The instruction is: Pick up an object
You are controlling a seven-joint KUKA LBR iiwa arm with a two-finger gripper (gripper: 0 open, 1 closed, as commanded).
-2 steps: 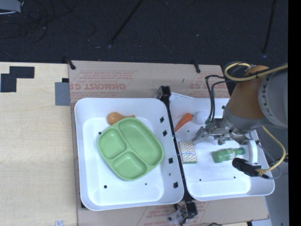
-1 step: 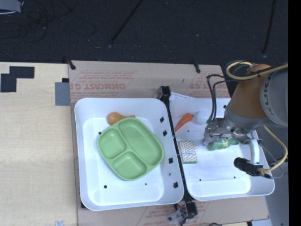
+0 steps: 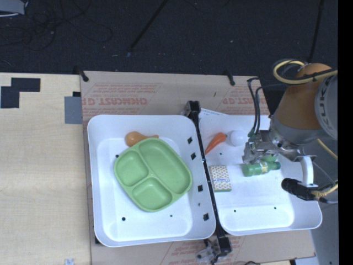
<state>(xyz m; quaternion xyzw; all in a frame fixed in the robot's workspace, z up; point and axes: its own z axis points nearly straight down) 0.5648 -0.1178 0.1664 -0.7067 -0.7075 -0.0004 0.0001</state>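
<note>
The camera view looks down at a slant on a wooden bench with a sheet of brown cardboard [image 3: 138,95] laid under two shallow white bins.

The left bin [image 3: 105,203] sits in the middle of the frame. A green divided plate [image 3: 153,173] with three compartments lies tilted in its centre. An orange object [image 3: 135,138] pokes out from behind the plate's upper left edge, touching or just beside it; its exact kind cannot be told.

The right bin [image 3: 276,217] fills the lower right of the frame, its left wall meeting the left bin along a black clamp strip. Near that bin's upper left lies an orange carrot-shaped item [image 3: 215,142], slanted. Just to its right is a small white ball [image 3: 236,138]. Below the carrot, against the left wall, lies a small patterned packet [image 3: 221,178].

The grey arm with its orange band [image 3: 300,101] comes in at the right side of the frame and reaches down into the right bin. The gripper [image 3: 259,154] is low over a green bottle-like object [image 3: 260,168] lying on its side in the middle right of that bin. The fingers appear to touch or overlap the bottle's top edge, but whether the jaws are spread or pinching it cannot be told.
</note>
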